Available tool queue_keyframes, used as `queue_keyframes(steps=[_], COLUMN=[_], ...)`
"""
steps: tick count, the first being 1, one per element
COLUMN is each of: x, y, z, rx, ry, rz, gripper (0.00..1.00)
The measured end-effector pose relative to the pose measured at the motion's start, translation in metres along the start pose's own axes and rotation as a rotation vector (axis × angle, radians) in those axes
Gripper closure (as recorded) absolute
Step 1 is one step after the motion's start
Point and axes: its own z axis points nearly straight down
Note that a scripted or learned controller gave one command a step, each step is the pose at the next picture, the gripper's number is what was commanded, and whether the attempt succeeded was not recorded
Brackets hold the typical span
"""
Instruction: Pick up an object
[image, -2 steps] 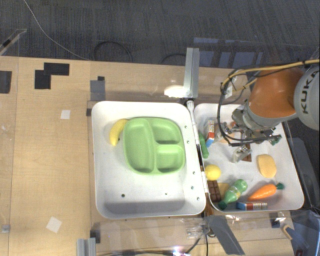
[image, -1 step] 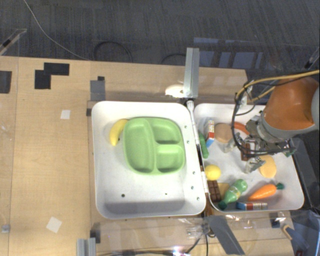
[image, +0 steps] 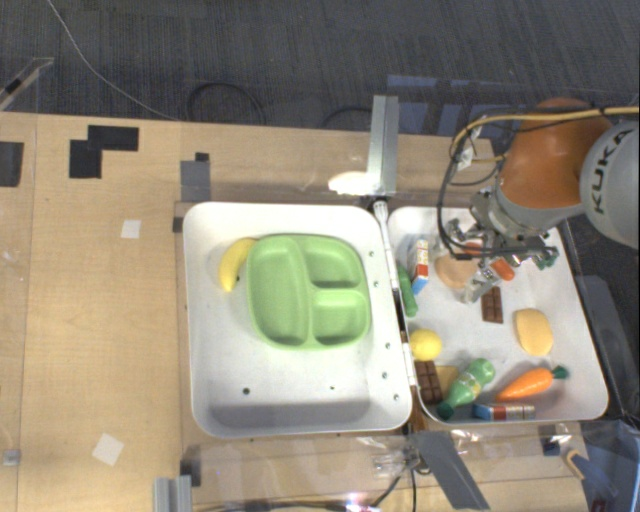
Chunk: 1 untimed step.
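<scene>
On pale wooden bench (image: 100, 330), two white bins (image: 290, 410); dark carpet (image: 250, 50) behind; jaws' state unclear.

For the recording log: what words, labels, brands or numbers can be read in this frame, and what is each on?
"KU": dark letters on the grey arm at the right edge, cut off by the frame.
The upright tube in the right bin: its label is too small to read.
The green bottle and the chocolate bars: print blurred, unreadable.
No text on the green tray or the left bin.
</scene>
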Motion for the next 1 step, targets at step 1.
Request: queue_keyframes(steps=[1], x=[-0.0038], y=[-0.0018], z=[-0.0157], rx=[0.007], ry=[-0.012], rz=[0.000], gripper=[1.00])
